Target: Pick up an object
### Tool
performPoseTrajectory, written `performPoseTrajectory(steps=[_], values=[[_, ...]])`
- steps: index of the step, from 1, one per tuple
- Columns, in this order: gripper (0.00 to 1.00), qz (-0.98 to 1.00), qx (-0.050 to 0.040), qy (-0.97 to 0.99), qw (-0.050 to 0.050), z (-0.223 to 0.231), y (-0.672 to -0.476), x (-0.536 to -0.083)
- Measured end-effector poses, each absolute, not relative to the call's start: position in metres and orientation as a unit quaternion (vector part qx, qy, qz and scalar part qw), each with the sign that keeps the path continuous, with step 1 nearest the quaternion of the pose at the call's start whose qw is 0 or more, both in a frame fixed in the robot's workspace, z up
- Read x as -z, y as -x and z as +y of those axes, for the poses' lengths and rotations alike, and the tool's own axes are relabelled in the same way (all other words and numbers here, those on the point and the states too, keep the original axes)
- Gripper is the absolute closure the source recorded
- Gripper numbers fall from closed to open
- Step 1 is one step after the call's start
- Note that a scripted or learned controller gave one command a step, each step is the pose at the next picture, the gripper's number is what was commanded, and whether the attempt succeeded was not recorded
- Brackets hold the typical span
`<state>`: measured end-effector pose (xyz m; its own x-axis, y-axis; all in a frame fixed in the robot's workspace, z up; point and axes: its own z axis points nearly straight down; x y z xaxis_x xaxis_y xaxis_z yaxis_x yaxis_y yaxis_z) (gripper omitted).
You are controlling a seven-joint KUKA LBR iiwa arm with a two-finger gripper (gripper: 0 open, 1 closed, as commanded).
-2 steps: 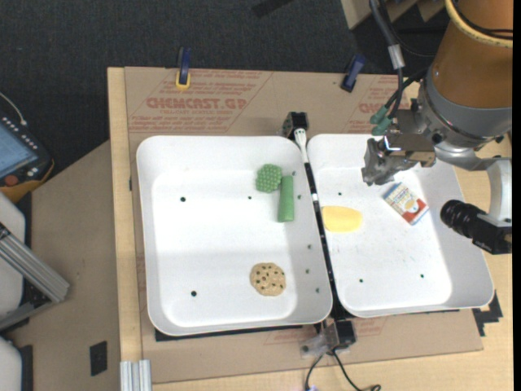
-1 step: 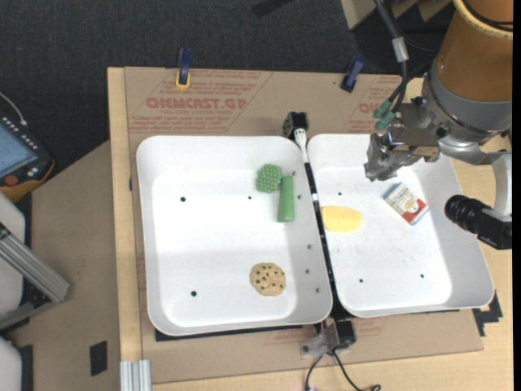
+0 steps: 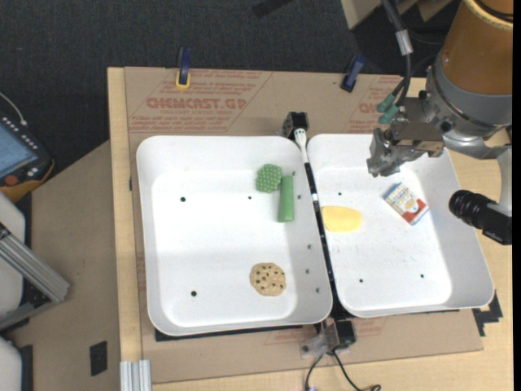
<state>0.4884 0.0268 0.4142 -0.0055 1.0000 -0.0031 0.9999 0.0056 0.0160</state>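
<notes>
Two shallow white bins sit side by side on a brown cardboard sheet [image 3: 203,96] clipped at its far edge. In the left bin [image 3: 163,243], a green brush-like piece [image 3: 278,189] lies near the far right corner, its stick close to the shared rim. A round cookie [image 3: 267,278] rests toward the near edge. In the right bin [image 3: 456,287], a yellow oval piece [image 3: 341,218] lies beside the dividing rim, and a small blue, white and red packet [image 3: 404,203] sits toward the right edge. The gripper [image 3: 386,160] hangs over the right bin's far edge, apart from both.
</notes>
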Motion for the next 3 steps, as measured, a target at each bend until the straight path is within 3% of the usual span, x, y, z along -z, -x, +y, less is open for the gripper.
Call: performPoseTrajectory(steps=[3], values=[[1.00,0.709,-0.0065,-0.705,0.010,0.027,-0.490,-0.445]])
